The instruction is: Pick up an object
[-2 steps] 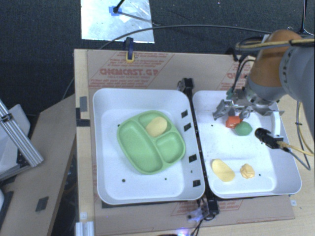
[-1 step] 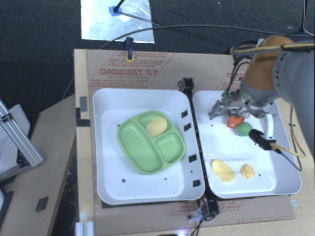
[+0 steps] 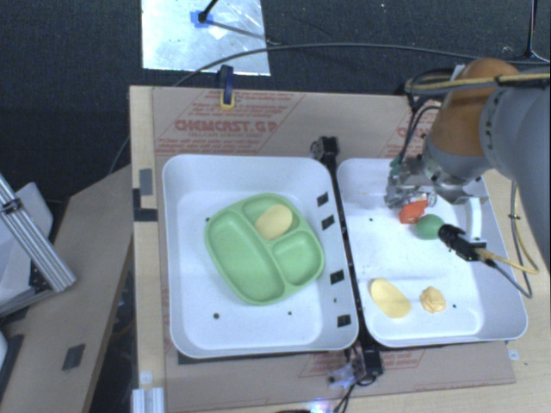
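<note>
Tabletop carries two shallow white bins (image 3: pixel 194 317). Hand (image 3: pixel 406 194) low in the right bin; finger state cannot be told. Small orange object (image 3: pixel 414 212) directly beneath it (round green object (image 3: pixel 430 227) just beside).

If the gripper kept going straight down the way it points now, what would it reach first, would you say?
Most likely the small orange object directly beneath the gripper, lying beside the green ball in the right bin. Depth is hard to judge from this slanted view.

Green divided tray (image 3: pixel 258 261) in left bin (image 3: pixel 185 231), yellow piece (image 3: pixel 275 222) in it.
</note>
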Tool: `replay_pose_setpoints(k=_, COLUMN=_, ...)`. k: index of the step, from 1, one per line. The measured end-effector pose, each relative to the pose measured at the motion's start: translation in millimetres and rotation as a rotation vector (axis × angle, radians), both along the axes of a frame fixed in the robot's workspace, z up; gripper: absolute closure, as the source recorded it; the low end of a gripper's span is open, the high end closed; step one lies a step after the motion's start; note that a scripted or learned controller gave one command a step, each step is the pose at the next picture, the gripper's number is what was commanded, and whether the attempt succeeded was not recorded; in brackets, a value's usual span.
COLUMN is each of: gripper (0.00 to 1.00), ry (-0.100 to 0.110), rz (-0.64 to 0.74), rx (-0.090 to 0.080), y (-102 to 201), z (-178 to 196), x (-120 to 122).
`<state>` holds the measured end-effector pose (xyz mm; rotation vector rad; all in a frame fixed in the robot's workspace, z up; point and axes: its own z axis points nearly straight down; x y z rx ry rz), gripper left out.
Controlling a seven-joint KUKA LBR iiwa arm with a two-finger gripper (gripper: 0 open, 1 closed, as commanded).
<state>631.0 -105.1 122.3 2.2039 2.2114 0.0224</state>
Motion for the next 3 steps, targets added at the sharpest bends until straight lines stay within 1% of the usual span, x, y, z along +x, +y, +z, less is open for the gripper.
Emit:
replay_pose_setpoints(k=1, gripper=1.00, ry=0.016, rz=0.000, rx=0.002, y=-7, z=63, x=2)
replay_pose_setpoints(k=2, gripper=1.00, ry=0.016, rz=0.001, rx=0.002, y=-7, z=118, x=4)
replay_pose_setpoints(k=3, gripper=1.00, ry=0.021, rz=0.006, rx=0.005, y=49, z=123, x=7)
